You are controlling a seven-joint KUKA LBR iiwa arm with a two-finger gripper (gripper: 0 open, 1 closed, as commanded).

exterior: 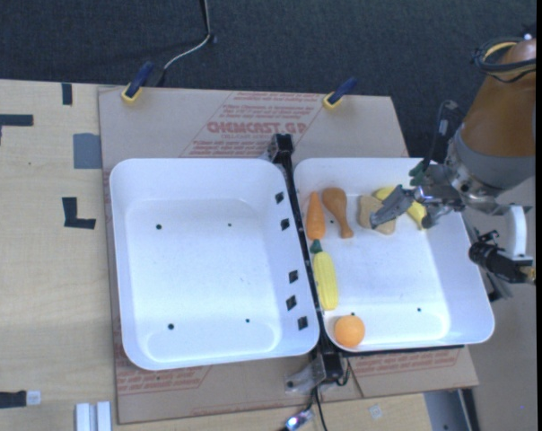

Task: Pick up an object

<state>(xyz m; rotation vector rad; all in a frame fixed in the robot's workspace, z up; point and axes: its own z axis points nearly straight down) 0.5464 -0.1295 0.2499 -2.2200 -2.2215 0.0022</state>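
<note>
Two shallow white plastic bins are sitting side by side on a sheet of brown cardboard (253,128) that is lying on the pale wooden tabletop (38,268); the left bin (132,182) is carrying no loose objects, while the right bin (450,308) is holding all the candidates for picking. Listed from the divider outward: a small orange toy carrot (315,217) is lying just beside the divider; a tan toy drumstick (336,210) is lying next to it; a yellow toy corn cob (325,279) is resting below the carrot, along the divider; a round orange ball-shaped fruit (349,330) is sitting at the near rim; a beige, rounded lump (375,212) and a small yellow piece (416,211) are lying near the far right of the bin. The grey arm's dark two-fingered hand (402,203) is reaching in from the right and is hanging over these last two, overlapping them in the picture; whether it is touching either, and whether it is spread wide or pinched narrow, cannot be told from this angle. Progress, as a judgement: the approach is looking made, but no object is showing between the fingers or raised off the bin floor, so both the grasp and the lift are remaining to be done.
</note>
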